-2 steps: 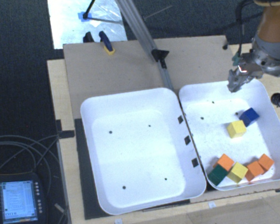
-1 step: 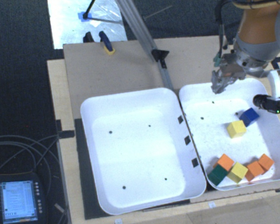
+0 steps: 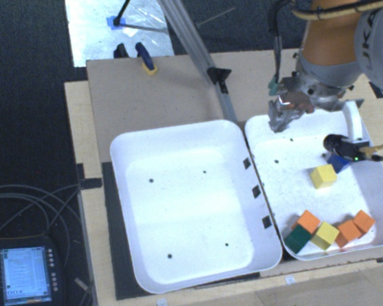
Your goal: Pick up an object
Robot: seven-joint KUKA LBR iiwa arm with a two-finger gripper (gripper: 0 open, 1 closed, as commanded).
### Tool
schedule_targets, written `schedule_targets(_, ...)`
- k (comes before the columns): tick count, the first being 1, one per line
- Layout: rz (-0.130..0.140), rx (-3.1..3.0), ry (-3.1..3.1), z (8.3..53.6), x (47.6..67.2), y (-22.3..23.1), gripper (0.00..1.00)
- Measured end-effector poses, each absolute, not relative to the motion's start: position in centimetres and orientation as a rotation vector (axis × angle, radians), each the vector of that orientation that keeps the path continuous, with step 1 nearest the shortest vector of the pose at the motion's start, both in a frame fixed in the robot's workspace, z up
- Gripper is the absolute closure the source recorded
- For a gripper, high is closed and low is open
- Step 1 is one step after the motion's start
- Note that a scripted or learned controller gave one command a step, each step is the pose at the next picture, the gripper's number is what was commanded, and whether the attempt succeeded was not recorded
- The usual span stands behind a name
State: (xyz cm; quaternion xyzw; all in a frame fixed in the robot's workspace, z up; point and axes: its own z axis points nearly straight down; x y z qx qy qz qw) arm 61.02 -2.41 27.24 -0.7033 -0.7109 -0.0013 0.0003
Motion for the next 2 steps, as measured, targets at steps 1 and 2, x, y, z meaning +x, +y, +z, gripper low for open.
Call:
schedule_targets(1,-0.002,-2.207,-2.232,25.5,59.9,3.2,1.00)
schedule_targets(2,-0.004,-2.207,-2.234,26.1,59.0,8.5,1.00)
